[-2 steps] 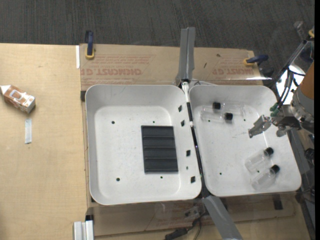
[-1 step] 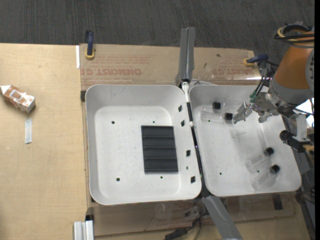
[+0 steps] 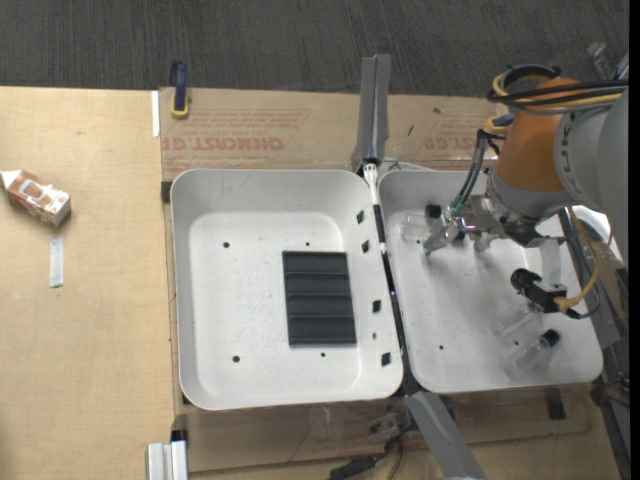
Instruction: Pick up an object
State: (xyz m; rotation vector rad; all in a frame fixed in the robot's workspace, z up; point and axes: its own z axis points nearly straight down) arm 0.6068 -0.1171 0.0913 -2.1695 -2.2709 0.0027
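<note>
A black ribbed rectangular block (image 3: 320,298) lies flat in the middle of the left bin (image 3: 200,368). In the right bin (image 3: 440,363) a clear plastic item (image 3: 520,350) with a small black cap rests near the front right corner. My gripper (image 3: 456,240) hangs low over the back of the right bin, well away from both things. It stands open, and its metal fingers (image 3: 436,240) have nothing between them. A small dark bit (image 3: 433,211) sits just behind the gripper; what it is cannot be made out.
A grey post (image 3: 374,108) rises at the back between the bins. On the bench to the left lie a small orange-and-white box (image 3: 38,198) and a white strip (image 3: 56,263). A blue clamp (image 3: 178,86) grips the cardboard's back edge.
</note>
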